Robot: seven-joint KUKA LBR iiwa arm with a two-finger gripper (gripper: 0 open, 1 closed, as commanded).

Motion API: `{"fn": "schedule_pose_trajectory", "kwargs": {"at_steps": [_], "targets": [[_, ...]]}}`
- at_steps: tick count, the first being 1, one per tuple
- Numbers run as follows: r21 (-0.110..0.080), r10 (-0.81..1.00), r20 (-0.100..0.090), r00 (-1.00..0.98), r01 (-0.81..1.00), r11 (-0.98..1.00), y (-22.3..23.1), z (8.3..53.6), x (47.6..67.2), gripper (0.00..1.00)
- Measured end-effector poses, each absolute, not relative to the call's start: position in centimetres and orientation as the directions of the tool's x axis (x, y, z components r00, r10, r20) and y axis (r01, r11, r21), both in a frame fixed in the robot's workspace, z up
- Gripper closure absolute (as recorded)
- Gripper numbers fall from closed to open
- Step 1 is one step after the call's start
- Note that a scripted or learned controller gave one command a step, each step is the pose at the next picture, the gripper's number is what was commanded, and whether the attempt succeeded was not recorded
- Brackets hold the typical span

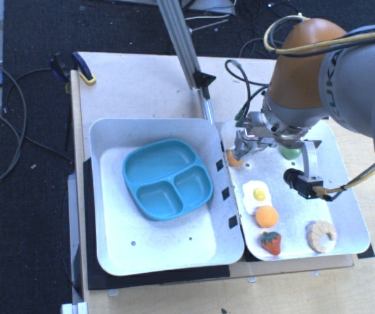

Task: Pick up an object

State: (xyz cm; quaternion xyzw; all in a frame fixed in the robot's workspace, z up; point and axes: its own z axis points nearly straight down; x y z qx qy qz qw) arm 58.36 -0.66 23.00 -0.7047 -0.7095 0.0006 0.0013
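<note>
White left bin [109, 241], blue divided plate [167, 178], metal pole [179, 34]

Reaches in from the right as a thick grey arm [364, 84], bending down at an orange band [308, 57] above the wrist. Ends in a metal gripper [243, 144] hung low over the left part of the right bin [347, 201], pointing down and slightly left, with cables looping around the wrist
</note>
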Motion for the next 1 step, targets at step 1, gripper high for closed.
{"fn": "schedule_pose_trajectory", "kwargs": {"at_steps": [1], "targets": [[-0.002,1.000,0.002,-0.008,1.000,0.008,4.63,23.92,56.04,1.00]]}}
